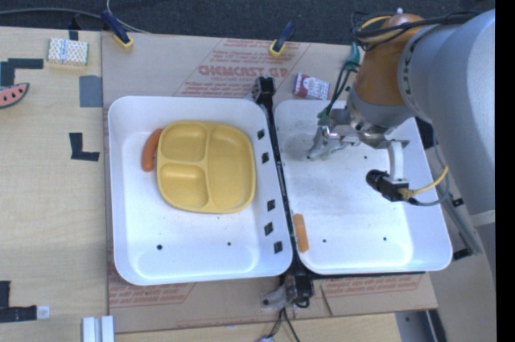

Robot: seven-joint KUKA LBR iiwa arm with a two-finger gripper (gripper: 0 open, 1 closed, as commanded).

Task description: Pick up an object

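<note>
My gripper (322, 147) hangs over the upper middle of the right bin (362, 252), its fingers pointing down-left with nothing visible between them. A small orange carrot-like piece (300, 232) lies at the right bin's lower left edge, well below the gripper. In the left bin (137, 252) rests a yellow divided plate (205, 166), with an orange sausage-like piece (149, 150) tucked against its left side.
A small red and white packet (310, 86) lies on the cardboard just behind the right bin. A black divider (272, 163) with clips runs between the bins. Yellow clamps (282, 41) hold the cardboard's far edge. A black cable part (386, 184) hangs off the wrist.
</note>
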